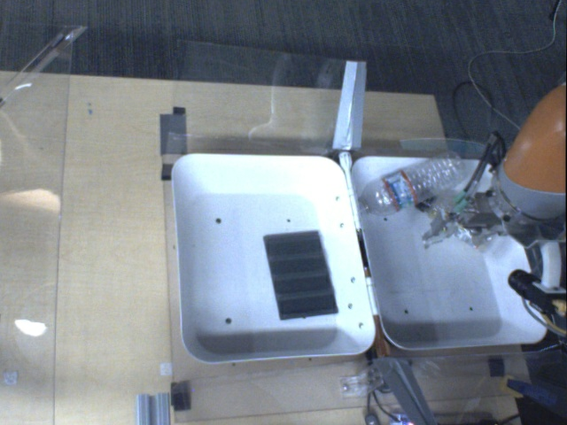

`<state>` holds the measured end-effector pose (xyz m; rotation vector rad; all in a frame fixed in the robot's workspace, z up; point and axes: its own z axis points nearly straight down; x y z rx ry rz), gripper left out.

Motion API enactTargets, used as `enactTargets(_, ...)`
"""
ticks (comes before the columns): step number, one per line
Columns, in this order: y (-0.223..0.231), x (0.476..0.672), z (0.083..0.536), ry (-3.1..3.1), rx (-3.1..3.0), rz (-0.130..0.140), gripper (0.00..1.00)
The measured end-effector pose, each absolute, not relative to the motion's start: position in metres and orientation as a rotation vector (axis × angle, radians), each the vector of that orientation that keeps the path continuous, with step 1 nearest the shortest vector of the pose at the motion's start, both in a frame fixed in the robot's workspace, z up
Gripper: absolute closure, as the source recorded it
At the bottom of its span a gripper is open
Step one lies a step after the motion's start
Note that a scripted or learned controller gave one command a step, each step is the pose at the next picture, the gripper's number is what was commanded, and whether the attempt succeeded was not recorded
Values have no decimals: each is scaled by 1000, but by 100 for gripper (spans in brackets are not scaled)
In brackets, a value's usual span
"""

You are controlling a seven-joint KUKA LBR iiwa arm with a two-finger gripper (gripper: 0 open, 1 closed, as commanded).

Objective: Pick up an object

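Two white bins sit side by side on a pale wooden bench [89,237], seen from above at a slant. In the left bin [199,193], a dark ribbed block [301,274] lies flat near the middle, a little toward the near right, well apart from the walls. In the right bin [443,326], a clear plastic bottle [418,184] with a blue-and-red label lies on its side at the far left corner, its length running left to right. The arm [540,153], with its orange band, reaches in from the right over the right bin's far right part. Its gripper [456,224] hangs low over the bin floor, just near and right of the bottle; whether it is clenched or released cannot be told, and nothing is seen between its tips. A metal upright [350,104] stands at the far edge between the bins.
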<state>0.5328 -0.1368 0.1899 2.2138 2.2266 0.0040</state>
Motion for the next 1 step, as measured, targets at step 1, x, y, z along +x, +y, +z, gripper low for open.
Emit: enactTargets(1, -108, 599, 89, 2182, 2247, 13, 0)
